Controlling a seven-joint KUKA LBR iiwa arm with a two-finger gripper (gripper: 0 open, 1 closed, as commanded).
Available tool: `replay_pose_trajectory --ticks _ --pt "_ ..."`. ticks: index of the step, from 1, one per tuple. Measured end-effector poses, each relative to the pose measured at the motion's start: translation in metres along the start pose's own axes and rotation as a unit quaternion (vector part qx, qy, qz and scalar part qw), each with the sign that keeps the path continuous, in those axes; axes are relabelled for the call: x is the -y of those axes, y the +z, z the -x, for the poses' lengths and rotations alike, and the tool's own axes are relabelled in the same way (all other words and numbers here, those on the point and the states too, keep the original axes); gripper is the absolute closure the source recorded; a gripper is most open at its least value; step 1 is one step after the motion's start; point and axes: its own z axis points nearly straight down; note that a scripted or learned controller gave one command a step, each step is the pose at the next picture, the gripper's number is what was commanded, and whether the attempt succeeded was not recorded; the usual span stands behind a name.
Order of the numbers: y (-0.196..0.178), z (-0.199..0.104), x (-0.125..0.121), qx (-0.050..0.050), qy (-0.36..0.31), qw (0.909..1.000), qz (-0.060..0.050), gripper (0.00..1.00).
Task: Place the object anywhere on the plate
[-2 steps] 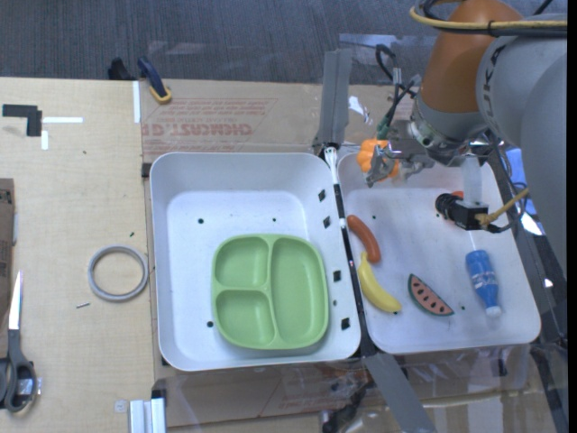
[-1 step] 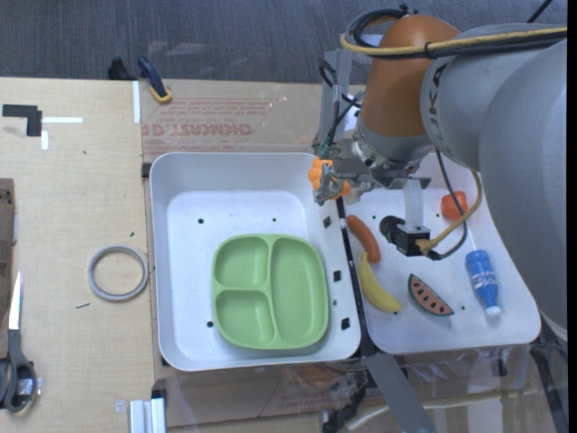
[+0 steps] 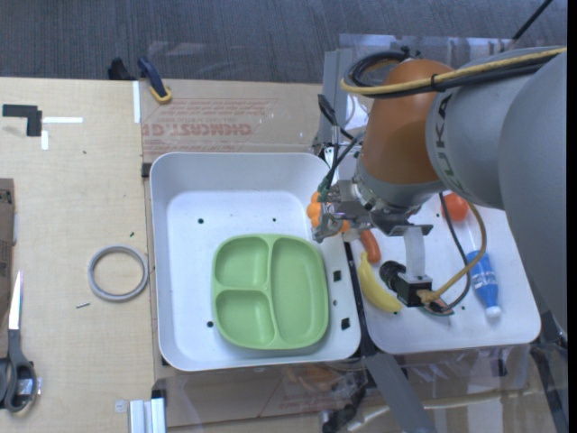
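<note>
Camera view: orange object (image 3: 315, 211) just beside jaws (image 3: 328, 225), jaw state impossible to tell, green plate (image 3: 270, 291) below-left.

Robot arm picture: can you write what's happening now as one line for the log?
arm: over right bin | plate: green, in left bin, nothing on it | banana: right bin | task: not done

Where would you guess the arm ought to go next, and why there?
Probably a short move leftward, toward the green plate. The gripper hangs over the seam between the two bins, something orange beside it, while the plate lies in the left bin with nothing on it. Whether the orange thing is held, I cannot tell.
</note>
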Motion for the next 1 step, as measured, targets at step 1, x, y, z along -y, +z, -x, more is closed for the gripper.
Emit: replay_pose_trajectory --ticks 1 --pt "0.0360 -0.0684 0.0628 0.000 0.000 1.0000 -0.001 1.00"
